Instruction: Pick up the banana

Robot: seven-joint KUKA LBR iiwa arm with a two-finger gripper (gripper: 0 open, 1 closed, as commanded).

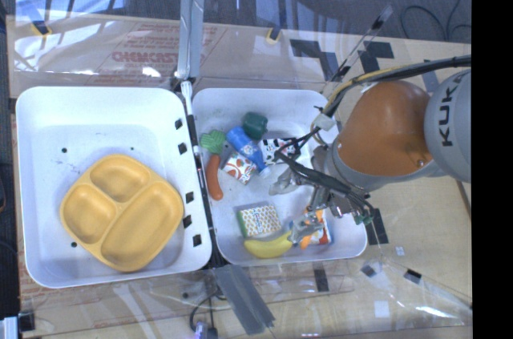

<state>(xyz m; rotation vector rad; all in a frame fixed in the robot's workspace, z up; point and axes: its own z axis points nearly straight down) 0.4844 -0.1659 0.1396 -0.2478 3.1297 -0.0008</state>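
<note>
Reaching: the grey arm (449,117) with its orange band (385,133) comes in from the right side of the camera view and hangs over the right bin (240,98).
Hand: the hand (309,227) is low in the right bin's near right part, just to the right of the banana; whether it is released or clenched I cannot tell (its metal parts blur into the clutter beneath).
Banana: the banana (269,247) lies flat on the right bin's floor against the near wall, curved, yellow, its right tip close to the hand; nothing shows it being grasped.
Orange carton: a small orange-and-white carton (321,232) sits right of the banana, partly under the hand.
Patterned packet: a square green-patterned packet (258,219) lies just behind the banana, nearly touching it.
Carrot: an orange carrot-like toy (214,178) with a green top (212,142) lies along the right bin's left wall, well behind the banana.
Blue bottle: a blue bottle (240,143) with a dark green cap piece (255,123) lies farther back, in the bin's middle.
Red-white box: a small box (238,169) rests between the carrot and the bottle.
Left bin: the left bin (48,109) holds a yellow divided plate (120,211), well to the left of the banana.
Desk: both bins stand side by side on the desk (417,273), touching along a shared edge.
</note>
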